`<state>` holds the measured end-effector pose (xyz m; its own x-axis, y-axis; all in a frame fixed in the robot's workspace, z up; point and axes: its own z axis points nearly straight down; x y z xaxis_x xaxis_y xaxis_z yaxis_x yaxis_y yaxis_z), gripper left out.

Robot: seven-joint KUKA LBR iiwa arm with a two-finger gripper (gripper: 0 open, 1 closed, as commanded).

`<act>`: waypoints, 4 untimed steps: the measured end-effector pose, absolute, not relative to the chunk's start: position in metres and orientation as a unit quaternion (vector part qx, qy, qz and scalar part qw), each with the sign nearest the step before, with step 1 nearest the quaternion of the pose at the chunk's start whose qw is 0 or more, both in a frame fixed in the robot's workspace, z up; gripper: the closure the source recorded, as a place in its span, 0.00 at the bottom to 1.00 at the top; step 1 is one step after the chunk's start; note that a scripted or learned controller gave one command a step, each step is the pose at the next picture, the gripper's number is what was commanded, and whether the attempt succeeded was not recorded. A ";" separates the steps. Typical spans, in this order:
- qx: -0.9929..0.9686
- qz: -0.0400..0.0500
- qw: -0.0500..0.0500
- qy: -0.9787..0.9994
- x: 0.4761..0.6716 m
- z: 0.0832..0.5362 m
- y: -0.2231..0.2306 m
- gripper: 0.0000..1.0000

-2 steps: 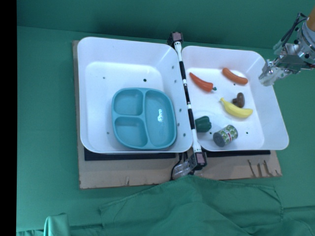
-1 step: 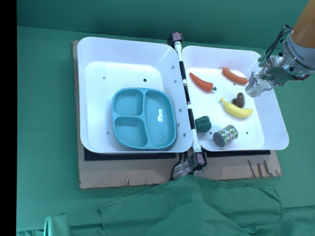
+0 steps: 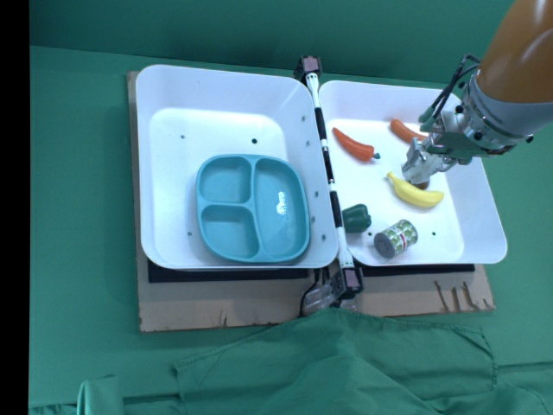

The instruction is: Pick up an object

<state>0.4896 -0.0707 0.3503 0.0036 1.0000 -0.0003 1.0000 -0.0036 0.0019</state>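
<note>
Green bench, two white bins. My claw (image 3: 418, 173) low in right bin (image 3: 484, 232), can't tell its state tbh. Banana (image 3: 415, 193) just below-left, touching maybe. Red chili (image 3: 354, 144) further left. Risk: banana curved, could squirt sideways if I land off-center.

Grey arm (image 3: 510, 76) reaching from right, hand (image 3: 418, 173) lowered

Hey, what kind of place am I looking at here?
Probably a robot lab test bench, not a kitchen: two white bins on cardboard over green cloth, toy food like a banana and a can, and an arm's hand above them.
</note>
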 end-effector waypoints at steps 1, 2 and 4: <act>0.709 0.001 0.003 0.705 0.522 0.374 -0.162 1.00; 0.709 0.000 0.001 0.706 0.486 0.362 -0.129 1.00; 0.708 0.001 0.001 0.706 0.522 0.357 -0.085 1.00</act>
